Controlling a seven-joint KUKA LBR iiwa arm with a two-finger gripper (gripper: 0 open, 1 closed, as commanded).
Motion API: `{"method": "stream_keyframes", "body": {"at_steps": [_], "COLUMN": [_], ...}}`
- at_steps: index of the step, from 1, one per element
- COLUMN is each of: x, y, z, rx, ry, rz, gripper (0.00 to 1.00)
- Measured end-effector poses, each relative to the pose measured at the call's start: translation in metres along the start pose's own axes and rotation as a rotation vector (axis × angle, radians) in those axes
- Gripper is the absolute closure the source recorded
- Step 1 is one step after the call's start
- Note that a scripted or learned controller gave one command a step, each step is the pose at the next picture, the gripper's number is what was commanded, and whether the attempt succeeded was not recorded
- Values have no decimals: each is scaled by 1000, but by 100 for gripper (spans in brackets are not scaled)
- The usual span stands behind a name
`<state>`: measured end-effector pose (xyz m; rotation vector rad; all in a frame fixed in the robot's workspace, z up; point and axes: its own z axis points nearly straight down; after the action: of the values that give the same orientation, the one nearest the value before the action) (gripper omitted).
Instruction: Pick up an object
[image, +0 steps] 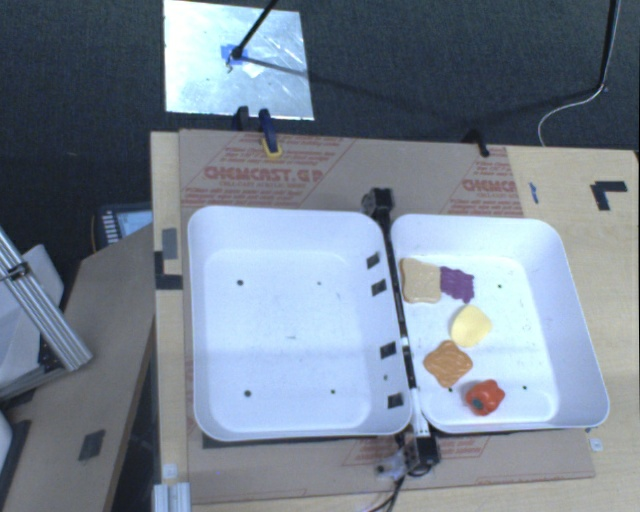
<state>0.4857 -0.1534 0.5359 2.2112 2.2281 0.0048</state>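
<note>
Nearest first, contents of the bench (120, 300) as seen from above:

1. Red rounded object (484, 397), near corner of the right bin (578, 300), close to the divide between the bins.
2. Orange waffle-like piece (447, 363), just beyond the red one, apart from it.
3. Yellow lump (471, 325), next up the row, near the orange piece.
4. Tan toast-like slice (421, 281), lying flat beside the bin's inner wall.
5. Purple piece (457, 284), touching the slice's right edge or very nearly.
6. Left bin (290, 225), white, shallow, its floor marked by a few small dark dots.
7. Brown printed sheet (300, 170) under both bins, red lettering at its far side.
8. Yellow and blue clamp (268, 135) at the sheet's far edge.
9. Silvery square plate (200, 60) on the dark floor beyond.

All five candidate objects lie in the right bin, none lifted. Gripper state: cannot be told.
</note>
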Motion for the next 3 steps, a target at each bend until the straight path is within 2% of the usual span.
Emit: {"method": "stream_keyframes", "body": {"at_steps": [1,2,3], "x": [104,199,267], "y": [15,5,2], "z": [1,1,86], "rx": [0,2,10], "ry": [1,2,0], "rz": [-7,-7,-4], "gripper": [100,100,100]}}
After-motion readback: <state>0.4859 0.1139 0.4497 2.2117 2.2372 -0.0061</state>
